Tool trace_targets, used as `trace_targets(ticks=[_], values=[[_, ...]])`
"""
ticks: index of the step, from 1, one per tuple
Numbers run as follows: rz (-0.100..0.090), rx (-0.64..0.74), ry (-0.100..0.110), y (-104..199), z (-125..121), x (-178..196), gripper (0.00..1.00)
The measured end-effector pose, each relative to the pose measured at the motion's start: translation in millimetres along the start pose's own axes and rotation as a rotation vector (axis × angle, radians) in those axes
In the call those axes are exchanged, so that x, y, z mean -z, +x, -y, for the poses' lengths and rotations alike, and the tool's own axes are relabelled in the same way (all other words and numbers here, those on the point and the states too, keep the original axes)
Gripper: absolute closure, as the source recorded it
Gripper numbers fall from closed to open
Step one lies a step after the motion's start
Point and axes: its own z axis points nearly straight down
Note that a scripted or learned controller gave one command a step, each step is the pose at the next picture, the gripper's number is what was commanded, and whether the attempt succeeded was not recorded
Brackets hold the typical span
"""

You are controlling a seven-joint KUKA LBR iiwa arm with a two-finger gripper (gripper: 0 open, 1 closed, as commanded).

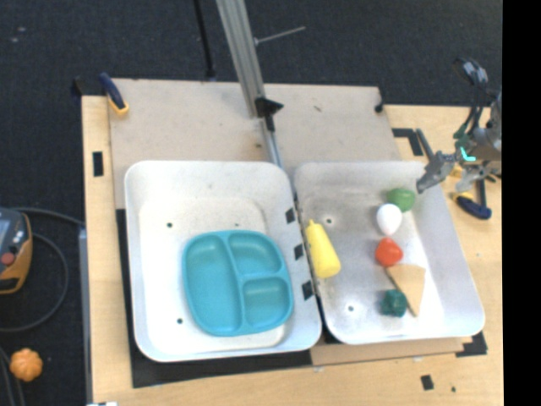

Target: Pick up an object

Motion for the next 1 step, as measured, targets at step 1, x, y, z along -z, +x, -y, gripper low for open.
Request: trace_targets(ticks=[1], values=[[0.001, 0.000, -0.002, 0.0, -0.5, 1.1, 0.00]])
